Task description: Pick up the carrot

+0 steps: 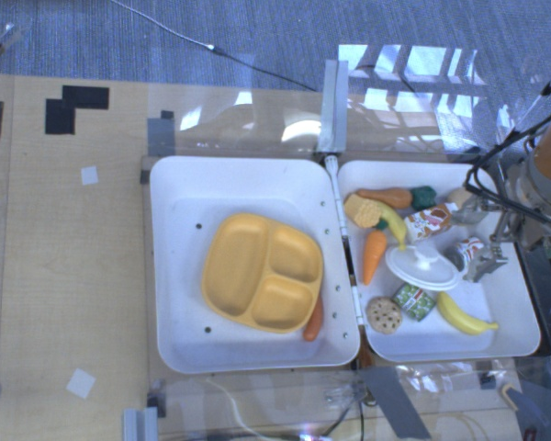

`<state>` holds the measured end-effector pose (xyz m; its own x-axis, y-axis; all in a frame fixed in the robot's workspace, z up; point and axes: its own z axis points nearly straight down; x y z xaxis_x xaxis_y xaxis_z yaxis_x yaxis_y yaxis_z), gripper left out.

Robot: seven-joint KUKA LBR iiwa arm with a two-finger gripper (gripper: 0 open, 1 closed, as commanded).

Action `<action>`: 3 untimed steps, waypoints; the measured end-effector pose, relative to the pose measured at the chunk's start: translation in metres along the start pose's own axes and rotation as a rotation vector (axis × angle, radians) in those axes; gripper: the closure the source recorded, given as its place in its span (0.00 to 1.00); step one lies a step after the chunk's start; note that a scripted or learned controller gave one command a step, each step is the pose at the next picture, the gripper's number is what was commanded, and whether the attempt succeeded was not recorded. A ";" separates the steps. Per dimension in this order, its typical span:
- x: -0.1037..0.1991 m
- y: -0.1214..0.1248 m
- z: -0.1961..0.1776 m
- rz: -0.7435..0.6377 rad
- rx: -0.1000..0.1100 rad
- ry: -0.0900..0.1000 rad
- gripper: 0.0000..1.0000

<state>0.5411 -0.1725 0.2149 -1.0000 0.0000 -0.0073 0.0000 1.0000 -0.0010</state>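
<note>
- The bench (64, 274) carries 2 shallow white bins set side by side, touching along a central divider.
- The left bin (179, 246) holds a yellow divided plate (262, 272) with 3 compartments, lying flat and turned at a slight angle.
- A small orange-red sausage-like piece (313, 321) lies against the plate's lower right edge, near the bin's right wall.
- The right bin (514, 333) holds a cluster of toy foods.
- The carrot (374, 254) lies in the left part of the right bin, just right of the divider, with its green top toward the far side and its tip pointing toward the near side.
- A round yellow piece (362, 211) sits just above the carrot, and a yellow banana-shaped piece (394, 222) curves along its right side.
- A second, longer carrot-like piece (386, 197) with a dark green end (423, 195) lies along the far wall of that bin.
- A white lid-like dish (423, 268) with a knob rests in the middle of the bin, just right of the carrot.
- A cookie (384, 314), a green carton (414, 300) and a banana (464, 314) lie along the near side.
- The end effector (478, 257) hangs over the right part of the right bin, well apart from the carrot, with cables trailing to the arm (544, 182).
- I cannot tell whether its fingers are apart or together; nothing is visibly between them.
</note>
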 end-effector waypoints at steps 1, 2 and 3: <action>-0.017 0.080 0.077 0.064 -0.005 -0.017 0.00; -0.071 0.091 0.078 0.469 -0.002 -0.004 0.00; -0.031 0.091 0.118 0.451 -0.004 -0.015 0.00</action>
<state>0.5732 -0.0812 0.0972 -0.9000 0.4355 -0.0205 0.4354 0.9002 0.0095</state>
